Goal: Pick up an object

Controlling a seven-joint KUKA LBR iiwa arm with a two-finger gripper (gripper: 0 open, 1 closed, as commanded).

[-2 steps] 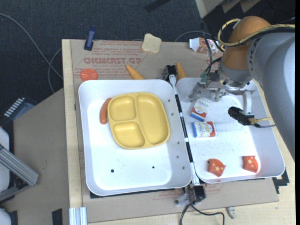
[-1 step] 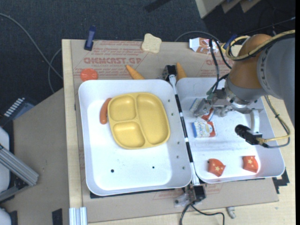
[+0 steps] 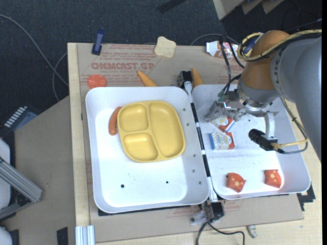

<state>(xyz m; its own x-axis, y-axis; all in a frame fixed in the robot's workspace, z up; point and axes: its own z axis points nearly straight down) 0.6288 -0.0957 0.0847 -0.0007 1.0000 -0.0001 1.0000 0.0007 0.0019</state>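
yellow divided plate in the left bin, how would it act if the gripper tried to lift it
The yellow plate looks like stiff moulded plastic, so probably rigid and light. It is wide and shallow, so likely graspable only by the rim. On the smooth left bin it may slide if nudged.

Grey arm [image 3: 301,70] — orange band [image 3: 261,60] above the wrist, yellow and black cables trailing.

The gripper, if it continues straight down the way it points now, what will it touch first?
Probably the small red-and-white packet lying on the right bin floor just under the gripper; depth is hard to judge from this slanted view.
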